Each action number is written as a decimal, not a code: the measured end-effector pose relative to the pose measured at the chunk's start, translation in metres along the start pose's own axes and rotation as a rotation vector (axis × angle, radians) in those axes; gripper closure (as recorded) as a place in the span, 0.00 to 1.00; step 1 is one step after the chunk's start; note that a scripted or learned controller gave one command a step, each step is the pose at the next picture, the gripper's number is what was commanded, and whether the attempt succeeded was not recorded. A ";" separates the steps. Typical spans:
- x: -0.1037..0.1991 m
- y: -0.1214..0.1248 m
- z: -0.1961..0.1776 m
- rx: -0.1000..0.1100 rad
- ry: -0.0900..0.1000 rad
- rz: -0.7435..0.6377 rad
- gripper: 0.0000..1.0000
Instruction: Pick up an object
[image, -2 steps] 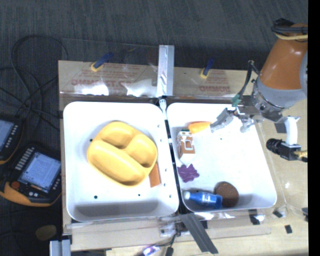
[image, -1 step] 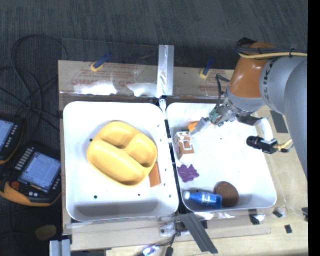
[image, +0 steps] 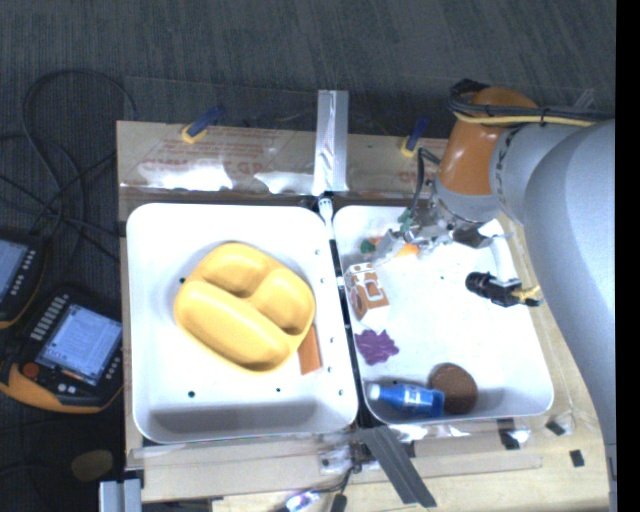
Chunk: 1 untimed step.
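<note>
The gripper (image: 413, 236) is seen low at the far end of the right bin (image: 520, 345) – open or closed cannot be told. Just beside it a small green piece (image: 369, 243) is found, and nearer, an orange-and-white box (image: 367, 290).

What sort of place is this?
Likely a robotics test lab: a grey robot arm with an orange band reaches over a shallow white bin of small oddments, and a screened handheld controller lies nearby.

In the right bin (image: 455, 325) the middle and right side lie bare; a small box (image: 367, 290), a purple toy (image: 377, 346), a blue bottle (image: 408, 398) and a brown ball (image: 453, 385) crowd its left wall and near edge. A yellow lump (image: 245, 305) fills the middle of the left bin (image: 170, 400), leaving its edges free.
</note>
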<state>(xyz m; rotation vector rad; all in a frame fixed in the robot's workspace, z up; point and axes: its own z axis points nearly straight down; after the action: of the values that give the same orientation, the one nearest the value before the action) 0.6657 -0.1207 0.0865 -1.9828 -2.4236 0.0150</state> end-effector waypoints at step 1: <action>-0.001 -0.120 -0.001 -0.021 -0.010 -0.221 0.00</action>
<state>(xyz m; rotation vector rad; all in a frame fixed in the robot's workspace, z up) 0.5487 -0.1456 0.0895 -1.7137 -2.6447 -0.0034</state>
